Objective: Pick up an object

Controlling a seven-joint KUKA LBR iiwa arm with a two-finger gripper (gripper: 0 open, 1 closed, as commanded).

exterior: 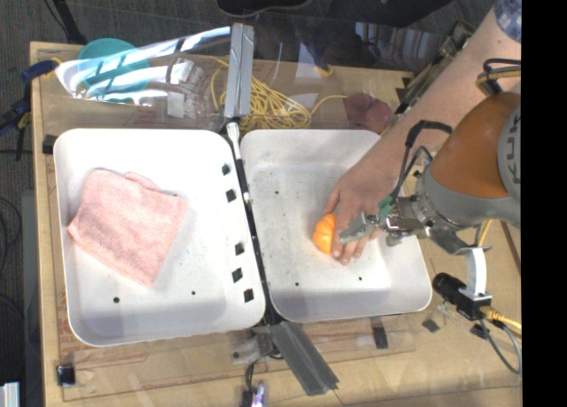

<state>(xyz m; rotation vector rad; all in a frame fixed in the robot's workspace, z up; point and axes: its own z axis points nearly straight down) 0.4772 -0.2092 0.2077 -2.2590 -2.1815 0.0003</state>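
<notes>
Here, hand (354,231) beside orange object (325,235), mid right bin (292,294), clear of walls

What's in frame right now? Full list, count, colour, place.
white bins: 2, white, side by side on the bench
towel: 1, pink, in the left bin, rumpled
orange object: 1, orange, in the right bin, against the hand's fingers
yellow cord: 1 tangle, yellow, behind the bins under a clear sheet
teal object: 1, teal, far left corner of the bench
dark reddish object: 1, behind the right bin; too blurred to identify
person's hand: 1, reaching into the right bin from the right, fingers at the orange object
arm: 1, grey with orange band, at the right edge
gripper: 1, over the right bin beside the hand, near the orange object
</notes>
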